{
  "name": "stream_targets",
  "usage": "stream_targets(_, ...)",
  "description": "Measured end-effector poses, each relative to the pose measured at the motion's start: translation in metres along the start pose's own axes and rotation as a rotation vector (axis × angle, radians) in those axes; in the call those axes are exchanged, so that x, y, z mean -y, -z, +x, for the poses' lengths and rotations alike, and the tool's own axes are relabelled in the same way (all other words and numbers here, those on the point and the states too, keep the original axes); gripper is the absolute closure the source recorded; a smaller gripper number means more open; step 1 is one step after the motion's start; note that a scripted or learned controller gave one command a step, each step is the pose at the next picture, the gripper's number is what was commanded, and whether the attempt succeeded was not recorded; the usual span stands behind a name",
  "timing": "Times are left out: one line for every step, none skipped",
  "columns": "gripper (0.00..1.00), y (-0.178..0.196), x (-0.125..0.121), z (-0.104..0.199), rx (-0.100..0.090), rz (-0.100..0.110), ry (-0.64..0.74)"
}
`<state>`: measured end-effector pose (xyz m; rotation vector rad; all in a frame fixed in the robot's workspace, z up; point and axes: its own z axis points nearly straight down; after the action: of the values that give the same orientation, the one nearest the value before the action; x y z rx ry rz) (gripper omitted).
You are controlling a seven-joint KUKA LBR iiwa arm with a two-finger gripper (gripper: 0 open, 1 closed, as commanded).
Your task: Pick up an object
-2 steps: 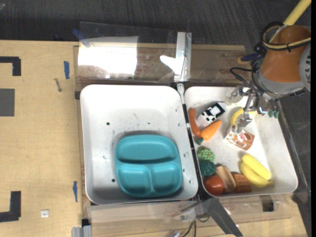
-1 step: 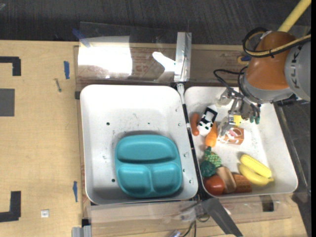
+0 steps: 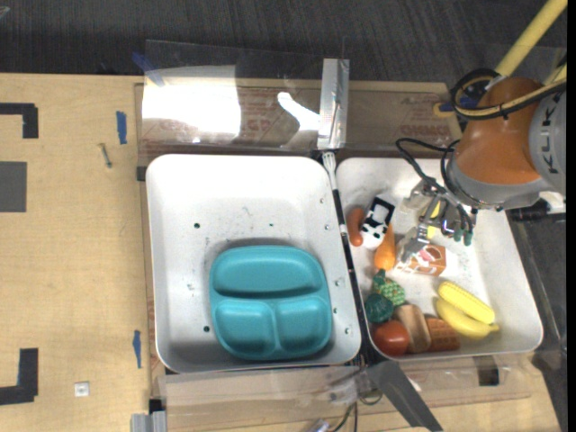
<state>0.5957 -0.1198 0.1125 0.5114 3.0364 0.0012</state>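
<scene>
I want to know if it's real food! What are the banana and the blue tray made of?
The banana looks like toy plastic: smooth, evenly yellow, slightly shiny. The teal divided tray also seems to be moulded plastic, one even colour with rounded compartments and a soft sheen. From this view, I can't be certain of either.

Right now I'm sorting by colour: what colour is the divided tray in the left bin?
Teal, clearest in the camera view.

Teal divided tray (image 3: 269, 301) in the left white bin (image 3: 180, 196), lower-center of frame. Right white bin (image 3: 517, 286) just beside it. Both on tan desk (image 3: 72, 241) w/ black marks at far left. Shiny clear sheet (image 3: 234, 106) across upper center, behind bins.
</scene>
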Motion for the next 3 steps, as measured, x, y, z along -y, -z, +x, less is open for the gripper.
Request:
stream_targets(0.0,0.002,0.006,0.035,0.007,-0.001,-0.102)
stream_targets(0.0,-0.008,0.01,0.095,-0.023,0.005,-0.208)
stream_targets(0.0,-0.024,-0.011,0.015,-0.05,0.018,-0.332)
